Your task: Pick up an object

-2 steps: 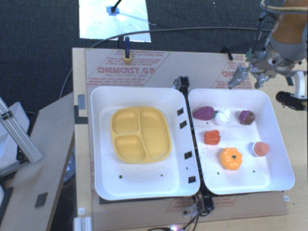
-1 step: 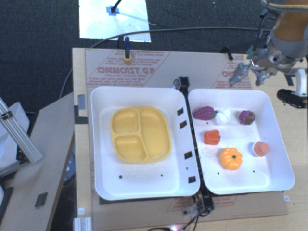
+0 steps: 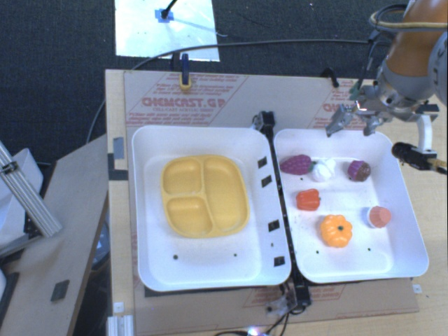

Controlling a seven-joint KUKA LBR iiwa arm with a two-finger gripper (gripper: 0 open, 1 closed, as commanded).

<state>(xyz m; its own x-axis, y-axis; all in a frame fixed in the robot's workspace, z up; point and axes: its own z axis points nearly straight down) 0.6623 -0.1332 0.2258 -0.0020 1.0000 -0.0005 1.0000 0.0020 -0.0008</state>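
You have a light wooden desk (image 3: 119,103) topped by a brown board (image 3: 231,93) printed with red "CHEMCAST GP" lettering. Two shallow white bins rest directly on that board, touching along their inner edges where black clips (image 3: 269,180) join them. The left bin (image 3: 150,257) sits toward 9 o'clock, the right bin (image 3: 392,257) toward 3 o'clock. At 12 o'clock of the left bin, a blue and yellow clamp (image 3: 185,72) grips the board's far edge. Cables (image 3: 280,310) bunch at the near seam, at 6 o'clock.
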